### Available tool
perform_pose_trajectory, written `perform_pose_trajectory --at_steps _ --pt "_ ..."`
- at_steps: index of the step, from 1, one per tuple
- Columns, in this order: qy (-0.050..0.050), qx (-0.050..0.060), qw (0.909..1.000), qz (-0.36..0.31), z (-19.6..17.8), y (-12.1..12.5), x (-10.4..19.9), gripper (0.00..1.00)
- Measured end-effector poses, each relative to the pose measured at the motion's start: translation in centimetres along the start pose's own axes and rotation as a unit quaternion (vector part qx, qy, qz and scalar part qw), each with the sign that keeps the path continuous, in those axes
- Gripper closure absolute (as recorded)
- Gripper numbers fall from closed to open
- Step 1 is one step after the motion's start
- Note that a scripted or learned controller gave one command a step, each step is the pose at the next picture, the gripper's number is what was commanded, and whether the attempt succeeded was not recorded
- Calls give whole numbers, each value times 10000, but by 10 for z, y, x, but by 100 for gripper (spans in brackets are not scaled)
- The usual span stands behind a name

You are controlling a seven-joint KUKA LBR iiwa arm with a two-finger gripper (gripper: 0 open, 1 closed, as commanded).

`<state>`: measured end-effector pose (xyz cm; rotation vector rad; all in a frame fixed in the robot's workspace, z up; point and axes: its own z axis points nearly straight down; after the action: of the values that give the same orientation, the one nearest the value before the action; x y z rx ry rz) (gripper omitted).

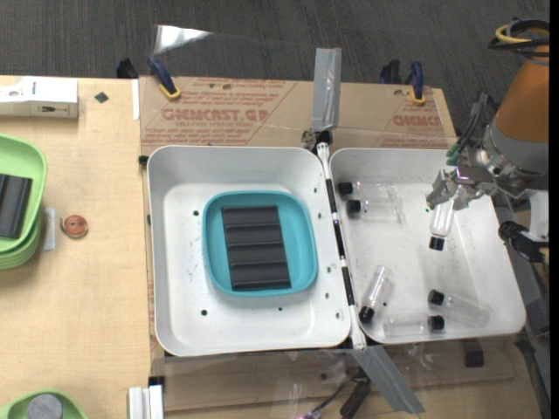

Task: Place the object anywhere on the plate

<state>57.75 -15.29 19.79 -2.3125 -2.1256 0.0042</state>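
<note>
We've got just one camera here, mounted up above the bench (pixel 79 321) and looking down at a slant, so the far edge sits at the top of frame. It's pulled back enough that we get both white bins whole, the left bin (pixel 166 260) and the right bin (pixel 489 312), plus wood off to the left and dark floor beyond. The arm (pixel 524 116) pokes in from our right

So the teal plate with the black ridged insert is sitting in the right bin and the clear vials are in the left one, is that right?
Not quite: the bins are swapped. The camera view shows the teal plate in the left bin, and the clear vials in the right bin. The black ridged insert is on the plate as you said.
</note>
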Motion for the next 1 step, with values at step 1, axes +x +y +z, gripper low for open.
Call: perform_pose_trajectory --at_steps 1 --pt "0 -1 10000 1 0 0 0 0"
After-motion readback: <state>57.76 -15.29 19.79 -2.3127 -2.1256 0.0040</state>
